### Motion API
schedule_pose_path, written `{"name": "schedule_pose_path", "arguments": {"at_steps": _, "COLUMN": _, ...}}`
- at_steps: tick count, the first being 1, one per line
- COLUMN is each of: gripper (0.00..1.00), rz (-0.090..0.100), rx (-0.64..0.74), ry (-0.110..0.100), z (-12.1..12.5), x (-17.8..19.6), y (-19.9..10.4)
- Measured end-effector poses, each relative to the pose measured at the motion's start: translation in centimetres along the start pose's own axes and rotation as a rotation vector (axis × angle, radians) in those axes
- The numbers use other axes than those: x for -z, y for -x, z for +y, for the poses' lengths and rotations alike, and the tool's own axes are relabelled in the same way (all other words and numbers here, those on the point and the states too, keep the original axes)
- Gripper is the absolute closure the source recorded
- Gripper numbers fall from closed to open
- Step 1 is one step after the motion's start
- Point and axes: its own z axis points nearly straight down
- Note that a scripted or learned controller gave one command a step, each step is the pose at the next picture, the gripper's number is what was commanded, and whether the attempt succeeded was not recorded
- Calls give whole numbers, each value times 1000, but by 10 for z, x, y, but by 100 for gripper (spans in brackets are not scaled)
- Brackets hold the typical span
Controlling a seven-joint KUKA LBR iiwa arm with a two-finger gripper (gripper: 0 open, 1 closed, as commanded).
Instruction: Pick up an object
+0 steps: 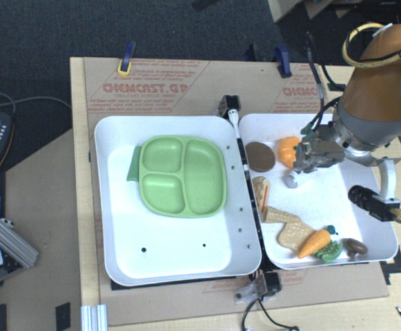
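Note:
My gripper (298,169) hangs low over the back of the right bin (366,178). It sits right beside a small orange fruit (286,149), touching or almost touching the fruit's right side. A brown round disc (260,156) lies just left of the fruit. Toward the front of this bin lie a striped strip (261,192), two tan cracker-like pieces (290,227), a carrot (313,242) with a green top (330,251), and a small brown piece (355,245). Nothing is visibly held in the gripper.
The left bin (117,205) holds a green divided plate (183,176). A black cylindrical part (369,203) reaches over the right bin's right side. The grey arm with its orange band (386,67) comes in from the upper right. Clamps stand on the bench's back edge.

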Motion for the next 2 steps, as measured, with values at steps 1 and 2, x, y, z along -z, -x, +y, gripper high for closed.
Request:
{"name": "schedule_pose_path", "arguments": {"at_steps": 1, "gripper": 100, "rz": -1, "rx": 1, "ry": 5, "z": 2, "x": 7, "y": -56}}
{"name": "schedule_pose_path", "arguments": {"at_steps": 2, "gripper": 100, "rz": -2, "rx": -4, "ry": 1, "z": -2, "x": 6, "y": -63}}
